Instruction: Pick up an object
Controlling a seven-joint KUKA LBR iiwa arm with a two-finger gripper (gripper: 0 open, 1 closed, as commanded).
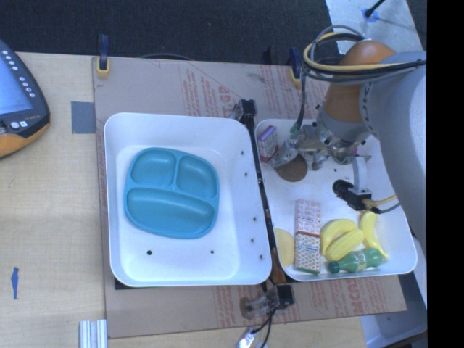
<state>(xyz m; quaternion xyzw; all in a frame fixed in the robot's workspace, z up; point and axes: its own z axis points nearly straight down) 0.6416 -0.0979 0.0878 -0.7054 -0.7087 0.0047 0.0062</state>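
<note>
Bench: pale wood top [51, 216] with a sheet of brown cardboard [181, 85] under both bins, as I see it from my one camera above.
Left bin [181, 267]: shallow and white; a blue sectioned plate [172, 193] lies flat in it, toward its left half.
Right bin [402, 263]: white, touching the left bin along their shared edge, crowded with small goods.
Arm [406, 122]: I see it reach in from the right, its grey body covering the bin's right side, the orange band [359, 78] above the wrist, yellow-and-black cables looped over the top.
Gripper [308, 151]: set low over the far left part of the right bin; I cannot tell its grip from this angle.
Brown round object [292, 170]: just below the gripper, on the bin floor.
Near end of the right bin: yellow bananas [341, 238], a green bottle [355, 262] and a red-and-white box [307, 234] lie close together.
Handheld controller [18, 96]: on the wood at far left.
</note>
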